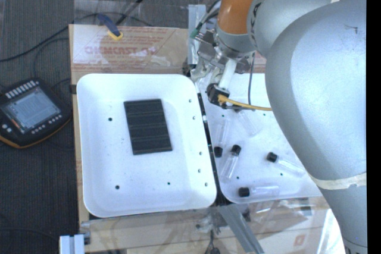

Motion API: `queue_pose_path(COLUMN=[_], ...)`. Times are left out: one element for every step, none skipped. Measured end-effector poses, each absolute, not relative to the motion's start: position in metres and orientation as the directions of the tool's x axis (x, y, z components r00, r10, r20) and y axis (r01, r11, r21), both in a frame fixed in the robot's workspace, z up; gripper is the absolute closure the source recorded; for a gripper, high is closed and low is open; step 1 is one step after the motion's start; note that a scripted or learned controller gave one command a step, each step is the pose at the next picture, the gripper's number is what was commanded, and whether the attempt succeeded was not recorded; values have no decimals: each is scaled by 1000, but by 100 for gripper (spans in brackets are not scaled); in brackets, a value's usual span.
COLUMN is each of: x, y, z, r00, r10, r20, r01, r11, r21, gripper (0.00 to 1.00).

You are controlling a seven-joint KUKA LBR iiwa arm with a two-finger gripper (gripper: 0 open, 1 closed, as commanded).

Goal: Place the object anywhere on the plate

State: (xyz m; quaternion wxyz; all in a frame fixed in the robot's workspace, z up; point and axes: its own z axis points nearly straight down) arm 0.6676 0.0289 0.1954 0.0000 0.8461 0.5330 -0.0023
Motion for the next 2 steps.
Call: queue_pose_path(x=[668, 668], y=[105, 170], z=[241, 316], r00=[352, 39], r10=[936, 999], r20=[-4, -4], r01=[936, 999], r11=[-352, -39], r21=[-1, -1], gripper=[100, 100])
